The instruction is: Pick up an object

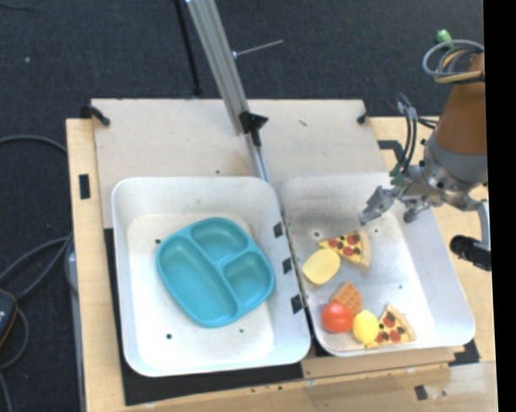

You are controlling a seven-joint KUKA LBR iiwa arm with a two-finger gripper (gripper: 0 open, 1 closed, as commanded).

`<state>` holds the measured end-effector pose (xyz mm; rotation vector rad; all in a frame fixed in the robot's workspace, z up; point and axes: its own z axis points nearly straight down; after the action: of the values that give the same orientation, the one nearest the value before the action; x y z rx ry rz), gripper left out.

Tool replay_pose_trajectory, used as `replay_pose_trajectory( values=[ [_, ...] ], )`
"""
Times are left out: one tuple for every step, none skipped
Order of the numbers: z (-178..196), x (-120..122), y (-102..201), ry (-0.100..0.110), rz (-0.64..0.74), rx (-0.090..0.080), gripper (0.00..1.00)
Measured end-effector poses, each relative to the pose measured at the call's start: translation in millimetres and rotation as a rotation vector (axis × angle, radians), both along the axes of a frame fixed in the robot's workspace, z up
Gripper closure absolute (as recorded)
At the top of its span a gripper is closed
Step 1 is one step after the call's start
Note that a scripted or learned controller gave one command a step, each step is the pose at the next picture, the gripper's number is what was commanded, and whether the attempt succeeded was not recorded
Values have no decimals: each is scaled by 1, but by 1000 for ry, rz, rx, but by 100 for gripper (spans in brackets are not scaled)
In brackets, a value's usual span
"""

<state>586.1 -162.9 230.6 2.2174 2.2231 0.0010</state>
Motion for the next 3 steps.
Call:
replay_pose_trajectory(
  values=[
    [0,0,0,0,-1,0,0],
    [-59,-6,-8,7,-3,0,0],
    [-107,-5,-18,5,-3,-1,0]
  ],
)
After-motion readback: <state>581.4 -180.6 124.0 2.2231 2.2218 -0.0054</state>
